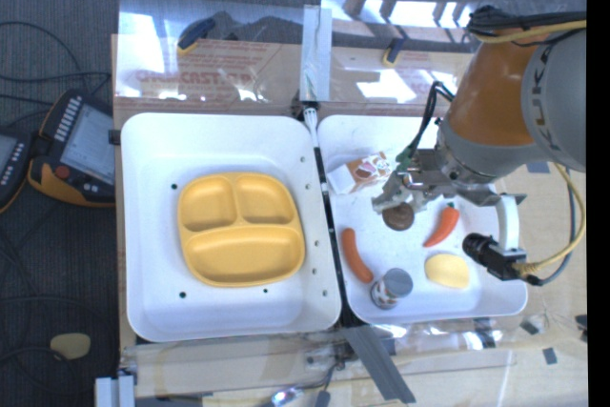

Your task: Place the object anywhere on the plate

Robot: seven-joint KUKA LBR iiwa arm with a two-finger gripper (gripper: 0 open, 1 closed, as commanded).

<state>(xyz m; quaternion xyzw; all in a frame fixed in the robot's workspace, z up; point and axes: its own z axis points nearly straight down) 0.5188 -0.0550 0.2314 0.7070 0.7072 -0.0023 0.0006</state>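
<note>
The yellow divided plate (240, 229) lies in the left white bin (143, 205). My gripper (405, 193) hangs low over the right bin (496, 300), directly above and touching or almost touching a brown round object (399, 218). Close around it in that bin lie an orange-red carrot-like piece (441, 226), an orange sausage (357, 255), a pale yellow lump (448, 271), a grey and brown cylinder (390, 287) and a small printed packet (366, 170). The arm's grey body and orange band (496, 91) cover the bin's back right part.
A raised divider (324, 205) runs between the two bins. Clear plastic panels (219, 71) stand behind both bins. A black cable and connector (491, 254) hang beside the wrist near the yellow lump. A handheld pendant (71, 143) lies left of the bench.
</note>
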